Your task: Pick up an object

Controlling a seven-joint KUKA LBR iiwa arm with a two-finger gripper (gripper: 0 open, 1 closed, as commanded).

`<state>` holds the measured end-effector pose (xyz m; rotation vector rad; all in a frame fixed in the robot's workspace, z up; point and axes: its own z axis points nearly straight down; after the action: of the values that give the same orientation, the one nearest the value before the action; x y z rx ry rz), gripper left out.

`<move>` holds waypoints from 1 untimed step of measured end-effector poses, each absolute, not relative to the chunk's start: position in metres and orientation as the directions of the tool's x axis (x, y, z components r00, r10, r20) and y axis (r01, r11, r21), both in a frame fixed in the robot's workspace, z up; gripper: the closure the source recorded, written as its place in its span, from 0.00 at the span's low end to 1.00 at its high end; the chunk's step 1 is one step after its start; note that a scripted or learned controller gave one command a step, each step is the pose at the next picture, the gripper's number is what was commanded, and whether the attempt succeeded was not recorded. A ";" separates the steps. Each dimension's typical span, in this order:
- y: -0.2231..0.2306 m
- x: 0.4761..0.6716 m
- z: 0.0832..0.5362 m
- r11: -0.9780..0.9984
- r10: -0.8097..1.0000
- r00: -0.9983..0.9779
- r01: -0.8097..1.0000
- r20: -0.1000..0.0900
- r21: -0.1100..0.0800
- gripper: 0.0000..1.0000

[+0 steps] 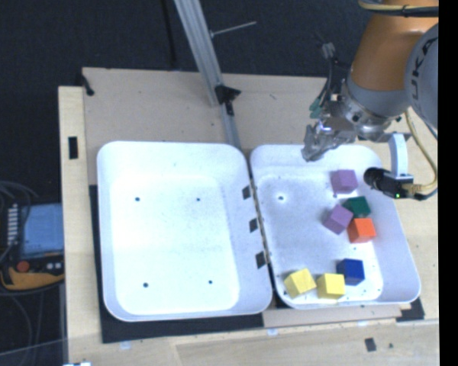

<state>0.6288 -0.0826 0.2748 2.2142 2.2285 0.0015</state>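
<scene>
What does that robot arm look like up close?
The arm is bulky and rounded, with a broad orange band over a grey metal wrist. Dark lettering marks its grey side. A small, dull-metal claw hangs below, and thin cables run beside it.

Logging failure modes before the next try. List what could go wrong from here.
1. The claw hangs over the right bin's far rim, apart from every block; a straight descent may strike the rim or close on nothing.
2. The green block, orange block and a purple block sit bunched together, so the claw may nudge neighbours or catch two.
</scene>
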 end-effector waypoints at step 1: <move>-0.039 0.608 0.263 0.006 1.000 -0.006 1.000 0.000 -0.002 1.00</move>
<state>0.6084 -0.0385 0.2634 2.2159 2.2291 -0.0014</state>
